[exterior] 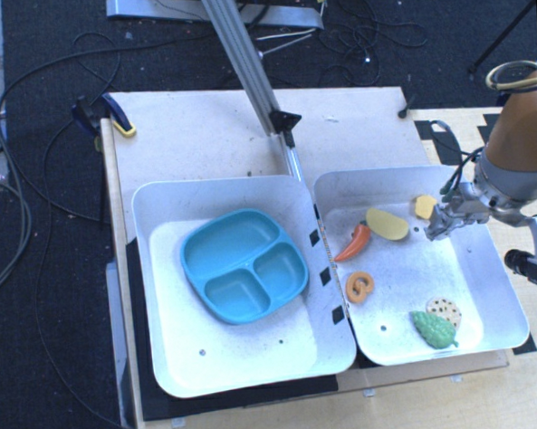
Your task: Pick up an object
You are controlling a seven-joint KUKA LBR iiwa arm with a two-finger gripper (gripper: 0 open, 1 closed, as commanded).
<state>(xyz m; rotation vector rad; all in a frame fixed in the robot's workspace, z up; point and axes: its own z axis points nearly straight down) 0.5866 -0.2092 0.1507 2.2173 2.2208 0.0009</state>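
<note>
I have the gripper [435, 227] low in the right bin [490, 282], just right of the yellow lemon-shaped toy [388, 223] and beside a small orange-yellow piece [423, 207]; I cannot tell how the jaws stand. Left of the lemon lies a red chilli [354, 243], below it a pretzel [359, 286]. I'd centre over the lemon, clear of the chilli, then descend straight before closing.

The gripper [435, 226] hangs in the right bin [491, 286]; a lemon [388, 224] and chilli pepper [353, 244] lie left of the jaws, a pretzel [359, 286] nearer the camera.
</note>
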